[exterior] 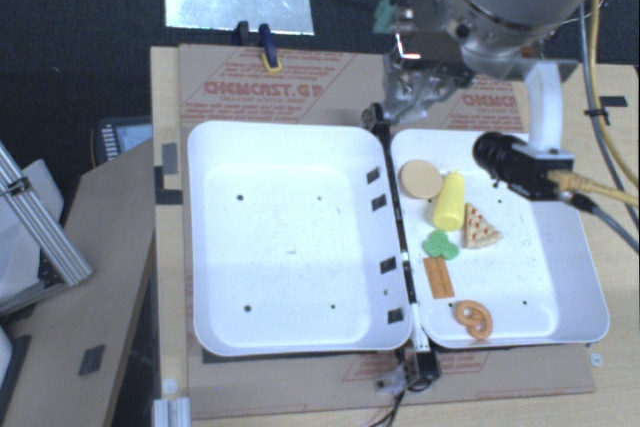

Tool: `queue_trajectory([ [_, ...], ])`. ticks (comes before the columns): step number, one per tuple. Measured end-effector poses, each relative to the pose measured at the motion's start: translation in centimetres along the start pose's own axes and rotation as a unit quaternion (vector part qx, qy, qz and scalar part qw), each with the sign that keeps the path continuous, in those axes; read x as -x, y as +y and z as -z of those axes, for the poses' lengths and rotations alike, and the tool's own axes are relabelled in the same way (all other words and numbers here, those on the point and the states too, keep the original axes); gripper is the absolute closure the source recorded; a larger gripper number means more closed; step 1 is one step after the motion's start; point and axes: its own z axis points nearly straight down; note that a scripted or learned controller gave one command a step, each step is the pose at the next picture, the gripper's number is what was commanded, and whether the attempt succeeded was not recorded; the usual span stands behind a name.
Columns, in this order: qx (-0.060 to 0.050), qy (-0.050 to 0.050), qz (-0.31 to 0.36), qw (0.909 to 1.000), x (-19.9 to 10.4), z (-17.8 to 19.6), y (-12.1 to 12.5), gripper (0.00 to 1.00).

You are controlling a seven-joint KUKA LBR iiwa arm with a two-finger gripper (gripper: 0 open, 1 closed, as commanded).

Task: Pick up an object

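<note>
The right bin [560,255] holds several toy foods near its left wall: a tan round cookie [421,179], a yellow bottle-shaped piece [450,200], a pizza slice [481,230], a green leafy piece [440,246], an orange rectangular cracker [438,277] and a pretzel [473,319]. My gripper [405,100] hangs above the back edge of the bins, near the divider, well clear of the objects. Nothing shows between its fingers, and their spread is hard to read.
The left bin [285,235] lies beside the right one, with black clips [385,205] along the shared wall. A black camera module [515,165] with cables sits over the right bin's back. Cardboard [270,85] lies under both bins.
</note>
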Motion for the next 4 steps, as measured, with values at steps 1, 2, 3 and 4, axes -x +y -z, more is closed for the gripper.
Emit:
queue_trajectory([
  [1,0.001,0.0,0.004,1.0,-3.4,1.2,4.2,1.0],
  [2,0.0,0.0,-0.001,1.0,4.3,1.3,-1.4,1.0],
  [3,-0.006,-0.001,0.006,1.0,-1.5,-10.3,-1.5,1.0],
  [4,0.006,0.002,0.002,1.0,0.4,1.9,-1.3,1.0],
])
